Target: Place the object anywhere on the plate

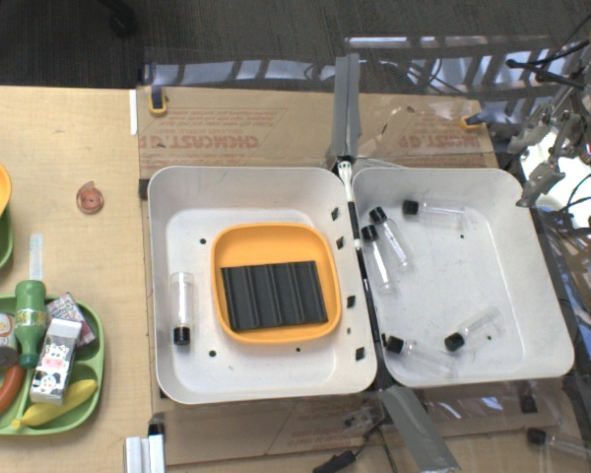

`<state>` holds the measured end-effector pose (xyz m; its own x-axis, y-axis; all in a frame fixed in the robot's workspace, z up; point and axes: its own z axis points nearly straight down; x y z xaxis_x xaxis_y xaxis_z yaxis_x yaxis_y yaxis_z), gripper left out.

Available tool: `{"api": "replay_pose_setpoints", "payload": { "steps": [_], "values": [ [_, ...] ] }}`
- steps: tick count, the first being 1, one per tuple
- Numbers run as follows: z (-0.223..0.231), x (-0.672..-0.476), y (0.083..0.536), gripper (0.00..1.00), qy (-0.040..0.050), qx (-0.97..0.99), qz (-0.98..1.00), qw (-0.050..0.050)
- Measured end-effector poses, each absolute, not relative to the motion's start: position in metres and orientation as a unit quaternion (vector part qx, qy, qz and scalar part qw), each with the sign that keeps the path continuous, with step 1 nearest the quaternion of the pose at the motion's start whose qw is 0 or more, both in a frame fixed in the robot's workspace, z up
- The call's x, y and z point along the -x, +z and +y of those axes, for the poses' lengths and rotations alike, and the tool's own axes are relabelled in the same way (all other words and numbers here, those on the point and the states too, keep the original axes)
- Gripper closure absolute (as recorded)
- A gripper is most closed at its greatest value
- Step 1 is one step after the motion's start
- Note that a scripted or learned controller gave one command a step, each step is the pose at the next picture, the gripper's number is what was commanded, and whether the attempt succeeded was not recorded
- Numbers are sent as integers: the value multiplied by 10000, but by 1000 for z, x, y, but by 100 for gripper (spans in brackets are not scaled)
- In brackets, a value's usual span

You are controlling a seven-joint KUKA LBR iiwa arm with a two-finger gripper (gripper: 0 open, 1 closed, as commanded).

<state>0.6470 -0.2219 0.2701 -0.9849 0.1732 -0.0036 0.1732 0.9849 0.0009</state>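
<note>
we see clear vials (389,247) scattered in the right bin (532,363), one more (181,305) beside the plate (227,249). the gripper (537,180) hangs at the bin's right edge. slick, round tubes may roll from our pinch.

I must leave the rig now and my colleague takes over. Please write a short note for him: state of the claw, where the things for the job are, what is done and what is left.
Claw: at the far right edge of the right bin, up by its back corner; open or shut cannot be told.
Plate: orange, with a dark ribbed insert, in the middle of the left bin.
Objects: five clear vials with black caps lie in the right bin; one more vial lies in the left bin, beside the plate on its left, not on it.
Done: no vial lies on the plate.
Left: pick one vial and set it anywhere on the plate.
</note>
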Motion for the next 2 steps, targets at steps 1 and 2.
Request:
{"api": "replay_pose_setpoints", "payload": {
  "steps": [1,2],
  "values": [
    [-221,-651,322,0,0,-272,9996,28],
    [-222,-653,310,0,5,741,9973,18]
  ]
}}
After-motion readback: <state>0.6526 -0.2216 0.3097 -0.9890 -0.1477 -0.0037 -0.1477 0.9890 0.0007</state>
